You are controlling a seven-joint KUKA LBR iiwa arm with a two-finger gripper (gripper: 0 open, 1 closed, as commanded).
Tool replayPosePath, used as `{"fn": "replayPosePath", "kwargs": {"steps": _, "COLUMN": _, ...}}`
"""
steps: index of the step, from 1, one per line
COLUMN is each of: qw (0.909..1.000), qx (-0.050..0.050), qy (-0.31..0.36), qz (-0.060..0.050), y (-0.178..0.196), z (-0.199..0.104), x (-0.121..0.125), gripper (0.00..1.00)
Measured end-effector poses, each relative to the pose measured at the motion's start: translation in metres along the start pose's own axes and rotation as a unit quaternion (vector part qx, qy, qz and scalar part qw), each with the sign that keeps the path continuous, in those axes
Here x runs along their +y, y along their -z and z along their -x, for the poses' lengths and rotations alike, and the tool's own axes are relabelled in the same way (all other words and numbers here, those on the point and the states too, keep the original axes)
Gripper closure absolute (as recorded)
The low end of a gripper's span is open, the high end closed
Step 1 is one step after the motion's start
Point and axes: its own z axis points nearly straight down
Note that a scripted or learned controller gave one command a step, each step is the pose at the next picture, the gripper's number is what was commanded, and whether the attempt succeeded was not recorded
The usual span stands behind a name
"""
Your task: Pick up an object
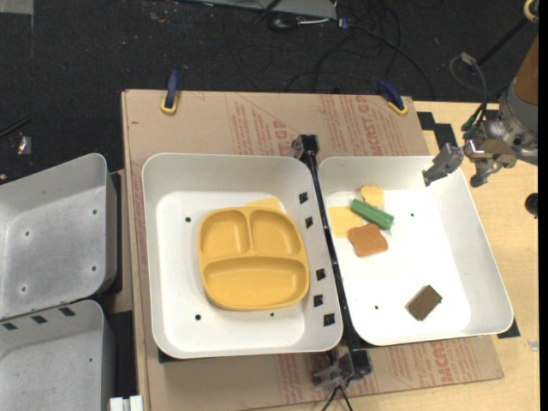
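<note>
The right bin (479,255) holds a green block (372,213) lying across flat yellow pieces (342,221), with an orange-brown slab (368,241) just below it. A small brown block (423,301) sits alone near the bin's front. My gripper (462,167) hovers over the bin's far right corner, well to the right of the green block. Its fingers (440,165) are spread open with nothing between them.
The left bin (163,229) carries a yellow divided tray (253,259) over a pale yellow sheet. A black divider (321,238) runs between the bins. Grey metal lids (51,229) lie at the far left. Clamps hold the cardboard base at the back.
</note>
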Motion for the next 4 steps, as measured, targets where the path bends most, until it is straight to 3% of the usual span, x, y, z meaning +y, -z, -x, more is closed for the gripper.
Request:
{"fn": "replayPosePath", "kwargs": {"steps": 1, "qw": 1.0000, "qx": 0.000, "qy": 0.000, "qz": 0.000, "y": 0.000, "z": 0.000, "x": 0.000, "gripper": 0.00}}
{"fn": "replayPosePath", "kwargs": {"steps": 4, "qw": 1.0000, "qx": 0.001, "qy": -0.002, "qz": -0.003, "y": -0.172, "z": -0.008, "x": -0.020, "gripper": 0.00}}
